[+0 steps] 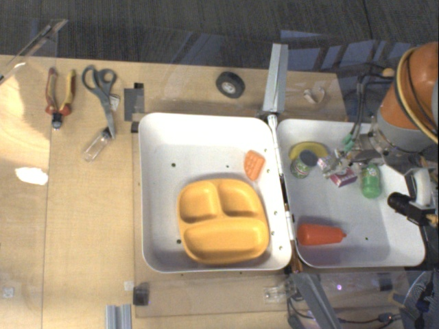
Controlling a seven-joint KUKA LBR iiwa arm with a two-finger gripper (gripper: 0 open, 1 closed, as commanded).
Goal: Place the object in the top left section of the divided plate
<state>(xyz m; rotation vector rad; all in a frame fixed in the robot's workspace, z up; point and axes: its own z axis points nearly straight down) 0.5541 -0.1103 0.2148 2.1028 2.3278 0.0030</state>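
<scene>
Divided plate [223, 221] in left bin [159, 184]; end effector [341, 162] over right bin's clutter (grip state hard to tell).

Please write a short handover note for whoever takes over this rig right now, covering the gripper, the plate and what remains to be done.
Gripper: over the upper part of the right bin, among the small things there; I cannot tell whether it holds anything.
Yellow divided plate: in the left bin, lower middle. All three sections look bare.
Small orange waffle-like piece: in the left bin, just off the plate's upper right.
Right bin: yellow tape roll, green bottle, orange carrot-like toy.
Done: nothing placed yet.
Left: pick the object and set it in the plate's top left section.
</scene>
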